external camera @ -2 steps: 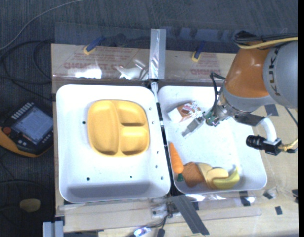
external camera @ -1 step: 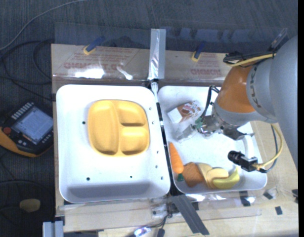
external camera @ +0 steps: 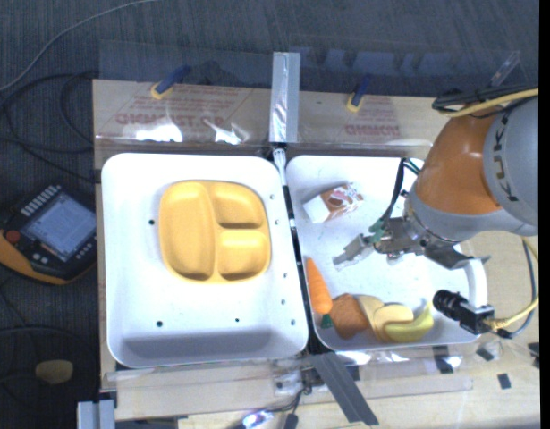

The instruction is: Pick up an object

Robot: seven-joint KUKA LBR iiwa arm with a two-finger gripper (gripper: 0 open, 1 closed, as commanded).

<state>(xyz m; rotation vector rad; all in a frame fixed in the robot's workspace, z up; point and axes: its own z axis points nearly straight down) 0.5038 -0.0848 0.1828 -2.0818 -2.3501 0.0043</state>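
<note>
Here the grey arm [external camera: 476, 181] with its orange band reaches in from the right and hangs over the right bin [external camera: 382, 170], one of two shallow white bins set side by side on the bench [external camera: 131, 105]. Its gripper [external camera: 359, 247] sits over the bare white floor near the middle of that bin, the two fingers spread apart with nothing between them; one fingertip [external camera: 343, 257] points toward the divider between the bins. Taking the right bin as the landmark, several things lie inside it. A small wrapped snack [external camera: 333, 202], white with a reddish-brown patch, rests in its upper part, above and to the left of the gripper and apart from it. A carrot [external camera: 317, 287] lies along the bin's left wall, running down toward the lower left corner. Just beside the carrot's lower end, along the bin's bottom edge, sits a brownish-orange rounded piece [external camera: 347, 315], and touching it on its right are a pale slice [external camera: 375, 311] and a yellow banana [external camera: 409, 325]. To the left of the right bin, the left bin [external camera: 122, 239] holds a yellow divided tray [external camera: 214, 231] with three compartments, lying flat near its centre.
</note>
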